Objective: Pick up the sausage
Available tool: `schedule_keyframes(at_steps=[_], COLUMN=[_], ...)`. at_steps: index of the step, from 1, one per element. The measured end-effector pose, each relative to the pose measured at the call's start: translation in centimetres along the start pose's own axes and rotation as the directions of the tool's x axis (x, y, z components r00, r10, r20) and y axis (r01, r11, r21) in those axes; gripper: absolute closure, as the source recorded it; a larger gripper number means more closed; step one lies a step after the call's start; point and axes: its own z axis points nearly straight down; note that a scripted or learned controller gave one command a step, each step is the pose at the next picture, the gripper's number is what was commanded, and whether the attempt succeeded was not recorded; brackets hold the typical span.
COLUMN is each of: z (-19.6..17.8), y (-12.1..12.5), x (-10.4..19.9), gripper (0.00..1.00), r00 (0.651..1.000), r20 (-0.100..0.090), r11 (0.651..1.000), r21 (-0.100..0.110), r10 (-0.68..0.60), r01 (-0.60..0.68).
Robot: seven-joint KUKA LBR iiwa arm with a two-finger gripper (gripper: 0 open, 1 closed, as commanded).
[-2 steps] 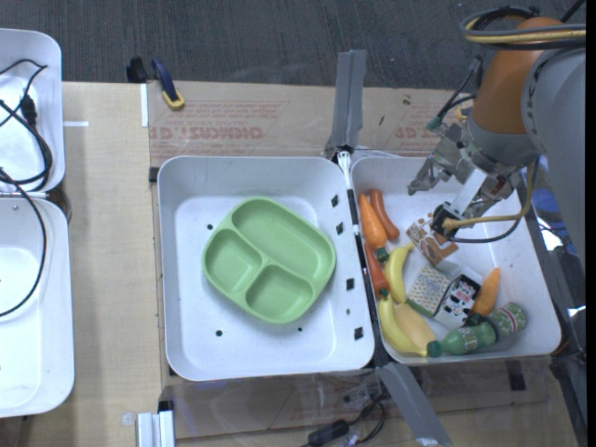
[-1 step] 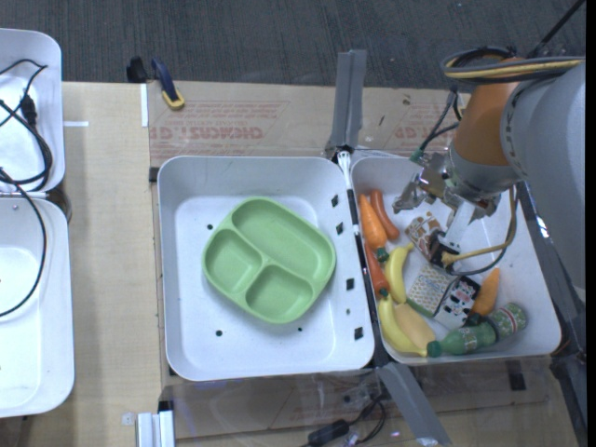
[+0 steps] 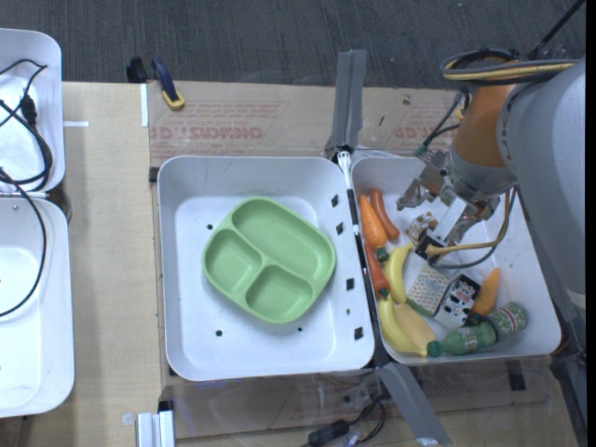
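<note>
The sausage (image 3: 386, 215), a short reddish-orange stick, lies near the left wall of the right bin (image 3: 540, 277). An orange carrot (image 3: 370, 222) lies beside it. My gripper (image 3: 426, 214) hangs low over the middle of that bin, a little to the right of the sausage and apart from it. Nothing shows held in it. A second reddish stick (image 3: 375, 270) lies further forward along the same wall, partly under a banana (image 3: 399, 270).
The left bin (image 3: 177, 277) holds a green divided plate (image 3: 270, 259). The front of the right bin is crowded with a second banana (image 3: 402, 329), a green bottle (image 3: 484, 331), a small carrot (image 3: 489, 290), a checkered card (image 3: 428, 290) and a white and black packet (image 3: 459, 298).
</note>
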Motion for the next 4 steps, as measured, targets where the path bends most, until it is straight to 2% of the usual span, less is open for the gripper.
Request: schedule_keyframes(at_steps=[1,2,3,4], z=[1.6,1.6,1.7,1.5], y=[4.1,4.0,7.0,-2.2], x=[0.2,0.2,-5.1,-6.2], gripper=[0.00,0.00,0.00,0.00], r00=[0.999,0.999,0.991,0.970], r20=[0.014,0.014,0.012,0.008], r11=[0.998,0.998,0.991,0.970], r21=[0.026,0.027,0.028,0.031], r10=[-0.050,-0.051,-0.131,-0.242], r01=[0.050,0.051,0.131,0.241])
